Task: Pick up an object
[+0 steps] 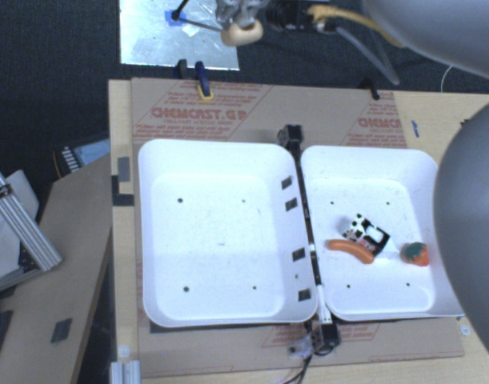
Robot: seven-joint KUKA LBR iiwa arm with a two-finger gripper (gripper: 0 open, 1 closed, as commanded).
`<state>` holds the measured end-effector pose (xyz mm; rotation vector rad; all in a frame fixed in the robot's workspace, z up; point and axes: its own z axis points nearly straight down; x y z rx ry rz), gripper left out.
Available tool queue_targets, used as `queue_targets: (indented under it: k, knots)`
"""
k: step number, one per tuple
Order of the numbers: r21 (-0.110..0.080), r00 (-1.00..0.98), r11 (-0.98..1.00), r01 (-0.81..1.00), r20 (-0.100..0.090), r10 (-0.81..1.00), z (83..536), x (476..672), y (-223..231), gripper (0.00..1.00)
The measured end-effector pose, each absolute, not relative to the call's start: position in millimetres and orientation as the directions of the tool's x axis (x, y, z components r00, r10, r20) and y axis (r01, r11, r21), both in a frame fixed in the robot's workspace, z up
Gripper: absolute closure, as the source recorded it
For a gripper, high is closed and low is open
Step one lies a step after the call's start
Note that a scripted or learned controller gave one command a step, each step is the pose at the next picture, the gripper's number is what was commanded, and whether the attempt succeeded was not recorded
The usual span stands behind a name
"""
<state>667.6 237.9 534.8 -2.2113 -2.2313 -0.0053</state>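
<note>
Nearest the camera, the grey arm (468, 238) bulks across the right side, overhanging the right bin's outer edge. The end effector (242, 18) sits high at the top of the view, above the tabletop's far edge, with a tan rounded object (242, 32) lodged between its fingers; it appears pinched on that item, well clear of both bins. The right bin (404, 166) holds an orange sausage-shaped piece (352, 250), a black-and-white item (364, 230) touching it, and a small orange-and-green piece (416, 253) just beside. The left bin (160, 214) has bare floor. Judgement: the pick looks made. To finish well, keep the squeeze constant, avoid abrupt wrist motion since the rounded shape could slip, and travel over a bin so a drop lands inside
</note>
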Motion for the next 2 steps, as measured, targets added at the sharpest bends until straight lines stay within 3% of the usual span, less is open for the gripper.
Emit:
queue_targets:
  k: [1,2]
  knots:
    - [-0.013,-0.008,0.008,1.0,-0.002,1.0,442.2,564.7,235.3,1.0]
    - [0.005,0.0,0.0,1.0,0.001,1.0,460.4,608.5,233.7,1.0]
